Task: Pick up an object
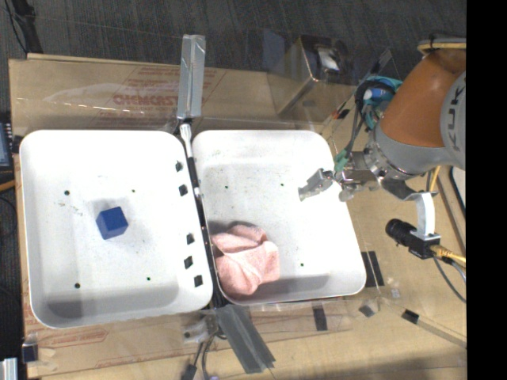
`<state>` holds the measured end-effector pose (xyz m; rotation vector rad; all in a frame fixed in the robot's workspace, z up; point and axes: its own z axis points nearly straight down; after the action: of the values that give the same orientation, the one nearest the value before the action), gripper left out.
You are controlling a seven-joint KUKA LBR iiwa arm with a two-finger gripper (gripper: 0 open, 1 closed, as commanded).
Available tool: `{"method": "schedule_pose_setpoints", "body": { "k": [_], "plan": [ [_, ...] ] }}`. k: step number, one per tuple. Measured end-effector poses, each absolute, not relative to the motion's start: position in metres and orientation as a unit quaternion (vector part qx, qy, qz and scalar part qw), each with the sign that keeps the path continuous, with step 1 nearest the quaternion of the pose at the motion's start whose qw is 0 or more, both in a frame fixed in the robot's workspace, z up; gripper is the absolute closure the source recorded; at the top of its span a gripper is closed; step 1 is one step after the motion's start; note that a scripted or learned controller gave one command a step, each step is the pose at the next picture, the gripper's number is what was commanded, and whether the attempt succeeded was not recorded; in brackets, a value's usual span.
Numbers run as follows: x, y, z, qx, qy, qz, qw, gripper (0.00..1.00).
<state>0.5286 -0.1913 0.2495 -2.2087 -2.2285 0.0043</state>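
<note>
Well apart, pink cloth (245, 261) from jaws (317, 184)

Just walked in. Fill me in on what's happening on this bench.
A grey and orange robot arm reaches in from the right, its end effector hovering over the right bin with nothing in it. A pink cloth lies crumpled at that bin's near edge. A blue cube sits untouched in the left bin.
</note>
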Motion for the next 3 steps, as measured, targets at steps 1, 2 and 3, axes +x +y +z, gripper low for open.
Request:
{"method": "schedule_pose_setpoints", "body": {
  "k": [1, 2, 3],
  "plan": [
    [0.517, -0.142, 0.142, -0.707, -0.708, 0.0020, 0.003, 0.00],
    [0.515, -0.113, 0.091, -0.663, -0.748, 0.0005, 0.002, 0.00],
    [0.516, -0.113, 0.101, -0.662, -0.750, 0.0012, 0.002, 1.00]
  ]
}}
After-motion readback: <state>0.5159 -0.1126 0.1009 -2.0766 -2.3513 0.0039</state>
